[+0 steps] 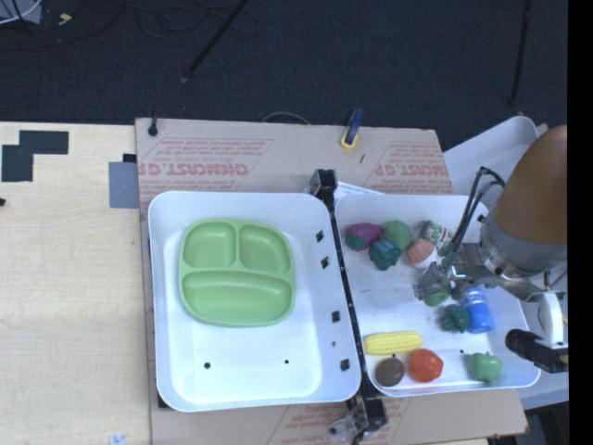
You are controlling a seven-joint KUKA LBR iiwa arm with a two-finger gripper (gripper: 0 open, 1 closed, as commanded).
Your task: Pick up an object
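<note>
The right bin holds several small toys: a purple piece, a teal piece, a green round one, a pink one, a yellow corn cob, a brown ball, a red tomato, a green pepper, a blue bottle and a dark green piece. My gripper hangs low over the bin's middle right, just left of the blue bottle and below the pink toy. I cannot tell if anything sits between its fingers.
The left bin carries a light green divided plate. A black divider separates the two bins. Brown cardboard lies under them, with a blue and yellow clamp at the back edge.
</note>
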